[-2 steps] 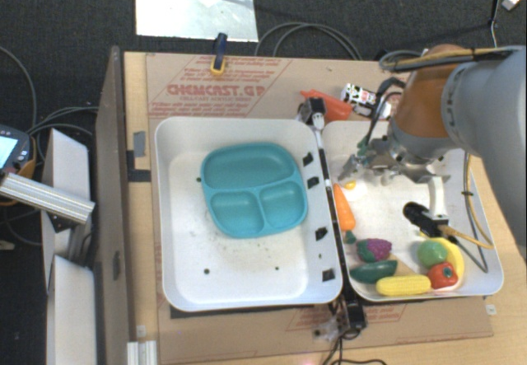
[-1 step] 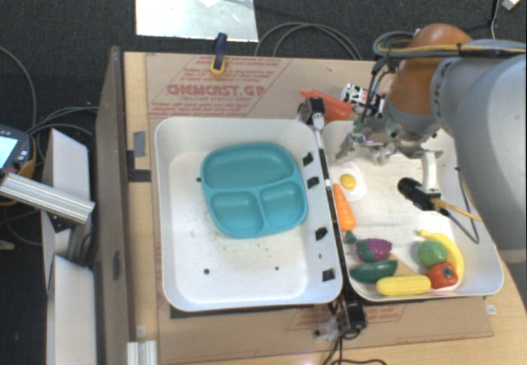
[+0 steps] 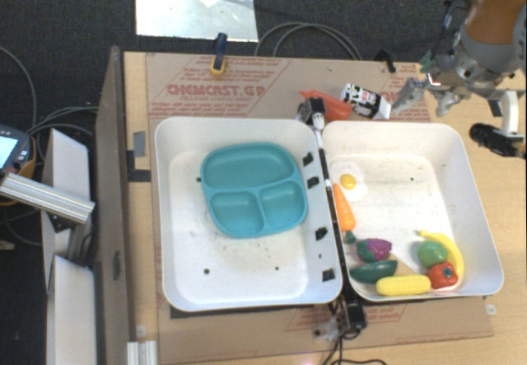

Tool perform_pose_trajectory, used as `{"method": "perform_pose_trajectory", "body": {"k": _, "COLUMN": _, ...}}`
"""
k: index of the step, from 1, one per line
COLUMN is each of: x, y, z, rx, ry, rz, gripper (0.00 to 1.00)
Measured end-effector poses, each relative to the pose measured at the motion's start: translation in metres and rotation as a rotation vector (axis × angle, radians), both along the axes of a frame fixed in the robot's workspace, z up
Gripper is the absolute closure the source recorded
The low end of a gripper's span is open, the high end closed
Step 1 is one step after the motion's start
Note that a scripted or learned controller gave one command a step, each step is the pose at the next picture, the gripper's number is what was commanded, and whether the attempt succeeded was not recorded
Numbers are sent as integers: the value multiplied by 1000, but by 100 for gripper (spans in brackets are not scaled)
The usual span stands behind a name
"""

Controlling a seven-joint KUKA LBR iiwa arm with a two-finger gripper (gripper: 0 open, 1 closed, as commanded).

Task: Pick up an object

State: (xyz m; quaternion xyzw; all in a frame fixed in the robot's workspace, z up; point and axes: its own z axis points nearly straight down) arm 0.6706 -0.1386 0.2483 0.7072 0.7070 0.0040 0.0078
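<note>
Camera view: arm (image 3: 492, 17) beyond bins

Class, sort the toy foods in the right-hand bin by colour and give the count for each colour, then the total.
Yellow: 2, banana, corn cob
Green: 2, cucumber, green pepper
Orange: 1, carrot
Purple: 1, eggplant
Red: 1, tomato
White with yellow: 1, fried egg
Total: 8

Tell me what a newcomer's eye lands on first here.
The teal divided tray lying alone in the left bin stands out most. Next, the toy food bunched in the right bin's near corner: banana, corn, carrot. The arm sits beyond the bins, upper right.
</note>
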Motion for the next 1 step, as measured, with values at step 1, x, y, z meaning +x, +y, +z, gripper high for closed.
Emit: {"method": "perform_pose_trajectory", "body": {"k": 1, "x": -87, "y": 15, "z": -82, "rx": 8, "ry": 26, "rz": 0, "gripper": 0}}
